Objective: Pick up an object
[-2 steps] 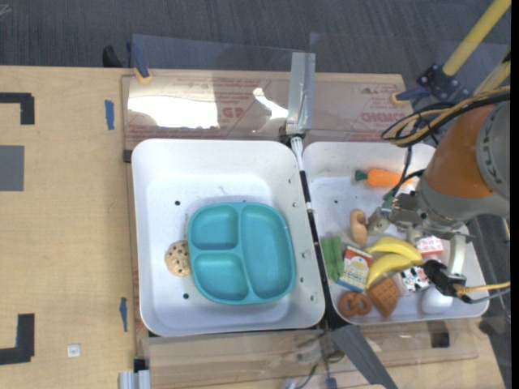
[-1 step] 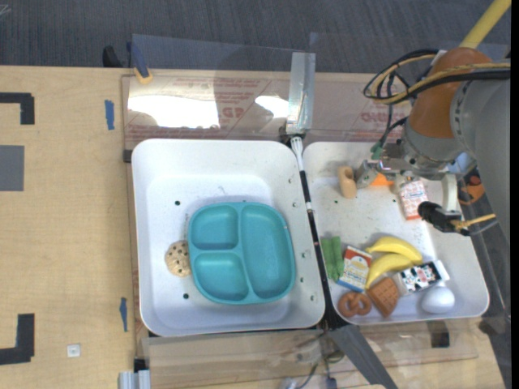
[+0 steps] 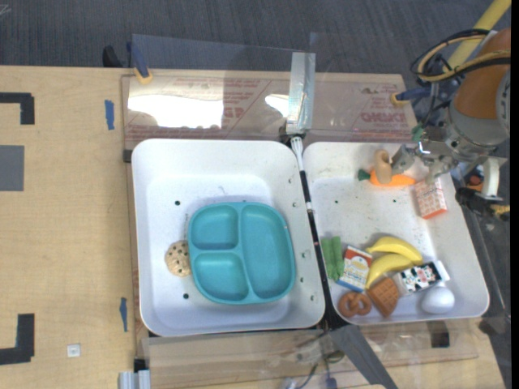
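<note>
Two white bins side by side, teal divided tray in the left, grey arm over the right's far corner, gripper blurred and unreadable, perhaps just beside the orange carrot.

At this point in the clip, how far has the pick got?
Nothing looks lifted yet. The grey arm's pincer is low over the far right corner of the right white bin, beside the orange carrot-shaped toy and the small orange-and-white carton; no object is visibly held. The yellow banana and its neighbours lie untouched. Gripping and raising something remain.
</note>
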{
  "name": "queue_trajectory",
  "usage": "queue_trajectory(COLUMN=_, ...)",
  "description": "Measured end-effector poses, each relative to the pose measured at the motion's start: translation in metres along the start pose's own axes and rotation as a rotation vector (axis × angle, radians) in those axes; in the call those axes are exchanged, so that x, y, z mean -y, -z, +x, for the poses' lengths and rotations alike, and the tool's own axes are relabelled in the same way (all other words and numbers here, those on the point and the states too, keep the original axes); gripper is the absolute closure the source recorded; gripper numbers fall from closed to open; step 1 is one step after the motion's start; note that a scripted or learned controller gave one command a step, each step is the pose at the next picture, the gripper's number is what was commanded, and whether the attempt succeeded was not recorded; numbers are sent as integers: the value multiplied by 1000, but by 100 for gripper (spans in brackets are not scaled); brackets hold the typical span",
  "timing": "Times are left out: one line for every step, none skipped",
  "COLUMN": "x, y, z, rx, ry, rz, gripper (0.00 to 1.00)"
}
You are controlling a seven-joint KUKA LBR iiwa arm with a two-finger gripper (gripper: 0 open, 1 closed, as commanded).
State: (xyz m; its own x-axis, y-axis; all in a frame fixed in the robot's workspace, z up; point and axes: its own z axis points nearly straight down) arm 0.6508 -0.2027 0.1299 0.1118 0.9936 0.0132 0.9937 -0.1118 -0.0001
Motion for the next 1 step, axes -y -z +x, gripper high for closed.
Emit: queue_trajectory(x=1, y=-12, z=9, rx=6, ry=-45, rz=-7, gripper=0)
